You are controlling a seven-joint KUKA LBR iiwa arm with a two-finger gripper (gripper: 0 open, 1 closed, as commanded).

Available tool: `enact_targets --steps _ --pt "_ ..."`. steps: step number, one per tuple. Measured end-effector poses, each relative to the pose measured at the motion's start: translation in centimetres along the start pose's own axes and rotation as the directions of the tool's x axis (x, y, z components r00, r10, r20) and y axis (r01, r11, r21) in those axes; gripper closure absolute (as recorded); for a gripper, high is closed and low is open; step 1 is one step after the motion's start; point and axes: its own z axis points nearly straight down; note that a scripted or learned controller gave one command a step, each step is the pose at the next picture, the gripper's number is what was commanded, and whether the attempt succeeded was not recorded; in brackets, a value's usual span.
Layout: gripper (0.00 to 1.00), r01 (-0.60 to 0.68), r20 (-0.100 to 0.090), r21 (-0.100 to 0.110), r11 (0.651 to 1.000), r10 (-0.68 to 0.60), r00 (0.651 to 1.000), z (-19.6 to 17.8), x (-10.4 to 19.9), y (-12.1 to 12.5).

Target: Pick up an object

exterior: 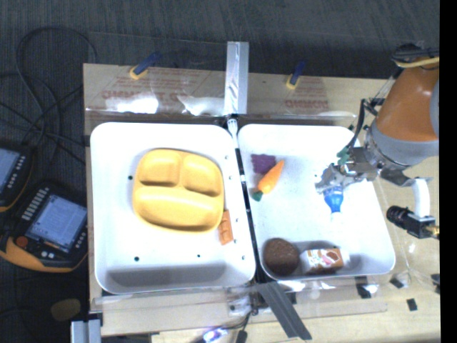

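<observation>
My gripper [333, 189] hangs over the right bin [371, 257], near its right-hand middle. A small blue object [334, 203] sticks out from between its fingertips, and the gripper is shut on it. Also in the right bin are an orange toy carrot [270, 179] beside a purple bunch of grapes [262, 163] at the upper left. A brown round bun [281, 256] and a small labelled bottle [323, 259] lie along the front wall.
The left bin [114, 263] holds a yellow divided tray [178, 189] and a small orange piece [226, 229] by the divider. The grey arm with its orange band [410, 109] reaches in from the right. A tablet and cables lie off the bench at left.
</observation>
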Motion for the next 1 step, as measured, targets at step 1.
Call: enact_targets --steps 1 --pt "1.00 0.002 -0.001 0.003 1.000 -0.002 1.000 -0.75 0.08 0.07"
